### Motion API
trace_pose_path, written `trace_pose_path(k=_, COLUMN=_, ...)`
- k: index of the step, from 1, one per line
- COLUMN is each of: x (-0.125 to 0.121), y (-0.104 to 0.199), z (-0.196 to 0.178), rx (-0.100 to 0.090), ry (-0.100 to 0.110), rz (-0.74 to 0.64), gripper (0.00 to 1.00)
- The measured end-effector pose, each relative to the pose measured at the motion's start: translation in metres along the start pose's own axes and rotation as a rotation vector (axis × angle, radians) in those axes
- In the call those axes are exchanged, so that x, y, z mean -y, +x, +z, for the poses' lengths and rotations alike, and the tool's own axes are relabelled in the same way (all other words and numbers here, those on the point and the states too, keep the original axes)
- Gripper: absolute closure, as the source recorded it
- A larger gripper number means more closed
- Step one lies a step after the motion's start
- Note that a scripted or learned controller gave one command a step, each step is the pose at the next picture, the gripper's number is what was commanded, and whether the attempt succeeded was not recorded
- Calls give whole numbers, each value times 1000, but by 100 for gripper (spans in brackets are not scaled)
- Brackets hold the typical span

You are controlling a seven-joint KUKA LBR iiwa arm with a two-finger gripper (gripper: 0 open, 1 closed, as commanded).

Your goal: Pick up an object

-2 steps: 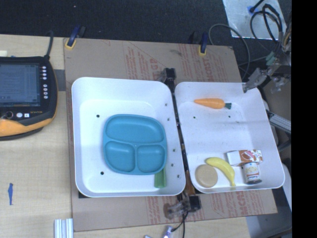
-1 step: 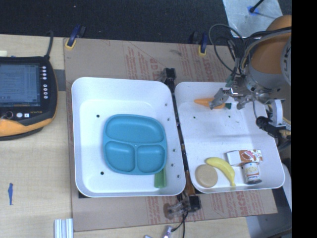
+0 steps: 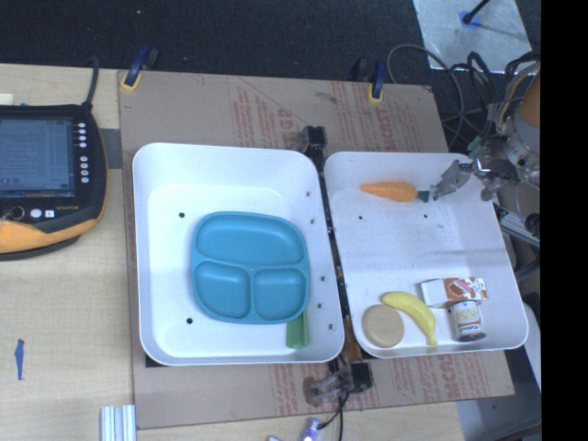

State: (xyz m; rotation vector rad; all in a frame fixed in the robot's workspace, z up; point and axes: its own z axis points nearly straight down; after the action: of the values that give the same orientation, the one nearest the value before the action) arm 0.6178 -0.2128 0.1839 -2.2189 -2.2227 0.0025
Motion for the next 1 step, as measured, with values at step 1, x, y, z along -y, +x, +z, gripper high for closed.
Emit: trace_pose_path(k=1, x=-26, y=58, z=14, rx=1, ry=0, rz=-4, gripper=0)
